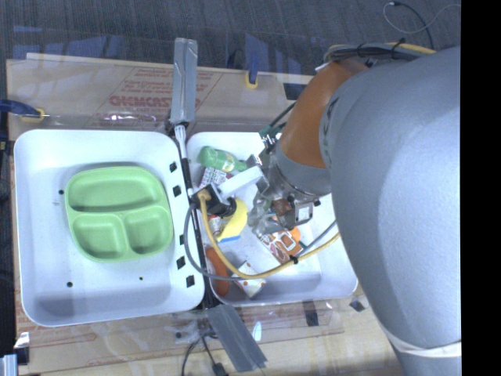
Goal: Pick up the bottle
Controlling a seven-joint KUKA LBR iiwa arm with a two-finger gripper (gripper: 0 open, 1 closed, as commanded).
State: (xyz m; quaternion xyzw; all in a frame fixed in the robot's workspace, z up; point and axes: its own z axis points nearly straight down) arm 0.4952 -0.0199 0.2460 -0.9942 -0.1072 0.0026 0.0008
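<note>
A green bottle lies on its side at the far left of the right bin, beside a white carton. My gripper is down inside this bin, among the clutter, to the right of and nearer than the bottle. Its wrist and the orange band hang over the bin's right half and hide what lies under them. I see nothing that is clearly held.
The right bin also holds a yellow object, a red-orange item, white packets and a printed packet. A yellow cable loops over them. The left bin bears a green divided plate.
</note>
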